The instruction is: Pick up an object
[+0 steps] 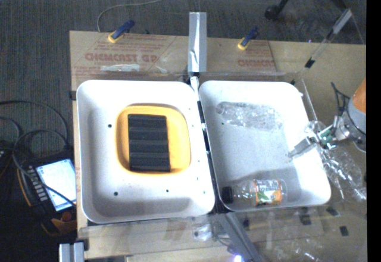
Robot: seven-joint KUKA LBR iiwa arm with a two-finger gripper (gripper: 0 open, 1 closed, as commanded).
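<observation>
A yellow block with a black ribbed top (149, 140) lies flat in the middle of the left bin (95, 195). In the right bin (262, 159), a crumpled clear plastic bottle (249, 115) lies near the far wall. A small bottle with an orange label (257, 190) rests against the near wall. My gripper (306, 139) hangs over the right bin's right rim, apart from both bottles. It is open, with nothing between its fingers (297, 149).
A metal strip (197, 46) stands upright behind the seam between the bins. Two blue-and-yellow clamps (121, 30) (248, 38) hold the brown board at the back. Clear plastic wrap (342, 165) trails beside the arm outside the right bin.
</observation>
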